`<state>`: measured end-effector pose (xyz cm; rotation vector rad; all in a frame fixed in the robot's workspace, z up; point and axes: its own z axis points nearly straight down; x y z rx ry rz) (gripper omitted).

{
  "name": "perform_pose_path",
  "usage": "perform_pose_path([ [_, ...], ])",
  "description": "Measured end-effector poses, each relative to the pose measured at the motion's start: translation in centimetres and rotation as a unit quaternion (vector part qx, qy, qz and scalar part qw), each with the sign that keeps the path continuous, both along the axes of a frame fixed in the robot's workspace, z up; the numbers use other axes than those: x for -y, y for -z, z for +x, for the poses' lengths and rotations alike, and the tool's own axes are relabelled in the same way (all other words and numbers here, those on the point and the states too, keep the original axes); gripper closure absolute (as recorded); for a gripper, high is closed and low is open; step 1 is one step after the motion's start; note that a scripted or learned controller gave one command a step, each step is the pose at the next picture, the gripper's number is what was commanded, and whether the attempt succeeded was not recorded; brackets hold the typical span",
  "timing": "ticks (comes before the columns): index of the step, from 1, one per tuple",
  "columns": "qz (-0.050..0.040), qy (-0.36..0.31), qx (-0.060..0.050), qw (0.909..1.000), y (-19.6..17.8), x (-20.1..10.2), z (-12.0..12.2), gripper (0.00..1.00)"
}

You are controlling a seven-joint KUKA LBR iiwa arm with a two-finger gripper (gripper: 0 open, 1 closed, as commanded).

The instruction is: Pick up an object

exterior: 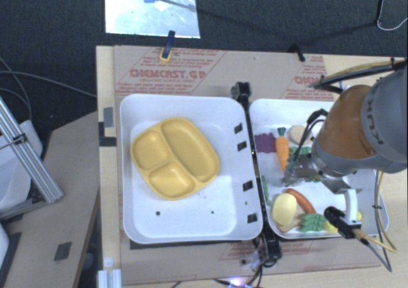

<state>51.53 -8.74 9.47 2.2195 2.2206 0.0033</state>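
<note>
The right bin holds several toy foods. An orange carrot lies next to a purple piece, with a cream round piece behind them. Near the front lie a yellow fruit, a red-orange sausage shape and a green broccoli. My gripper reaches down into this bin from the right. It hangs just right of the carrot's lower end and just above the sausage shape. I see nothing held in it.
The left bin carries a yellow divided plate. Black clips line the ridge between the two bins. The arm's grey and orange body covers the right bin's right half.
</note>
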Motion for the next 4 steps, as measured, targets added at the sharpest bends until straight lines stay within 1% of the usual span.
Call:
perform_pose_path([
  [1,0.0002,0.000,0.000,1.0000,0.0,0.0,0.0,0.00],
  [2,-0.0005,-0.003,0.002,1.0000,-2.4,-0.5,4.9,0.00],
  [3,0.0000,-0.002,0.001,1.0000,-3.3,-0.4,4.7,1.00],
  [4,0.0007,0.000,-0.003,1.0000,1.3,-0.4,0.1,1.00],
])
